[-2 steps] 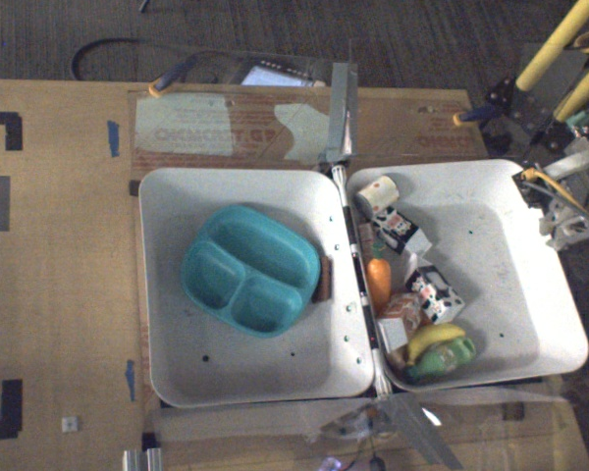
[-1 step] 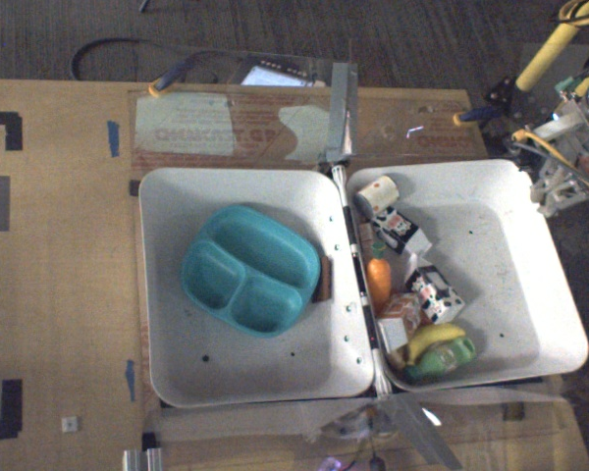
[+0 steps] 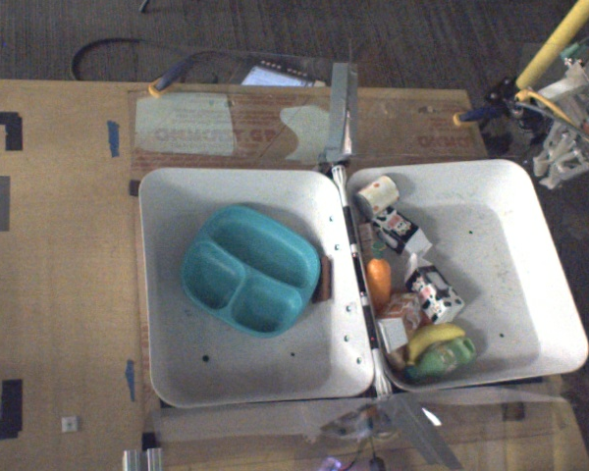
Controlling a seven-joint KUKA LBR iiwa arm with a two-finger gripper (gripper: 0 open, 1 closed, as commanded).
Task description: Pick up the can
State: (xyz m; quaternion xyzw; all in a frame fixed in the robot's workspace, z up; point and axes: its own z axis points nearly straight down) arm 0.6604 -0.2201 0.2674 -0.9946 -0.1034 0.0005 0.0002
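Observation:
The can (image 3: 377,194), a short pale cylinder, lies at the far left corner of the right bin (image 3: 501,263), close to the divider between the bins. It touches a cow-patterned carton (image 3: 400,229) just in front of it. My gripper (image 3: 562,150) hangs outside the right bin, past its far right corner, well away from the can. It is small and cluttered with cables there.
Along the right bin's left wall lie an orange carrot (image 3: 378,281), a second cow-patterned carton (image 3: 435,297), a banana (image 3: 437,340) and a green item (image 3: 444,359). The left bin (image 3: 177,361) holds a teal divided plate (image 3: 249,268) with a brown block (image 3: 324,271) beside it.

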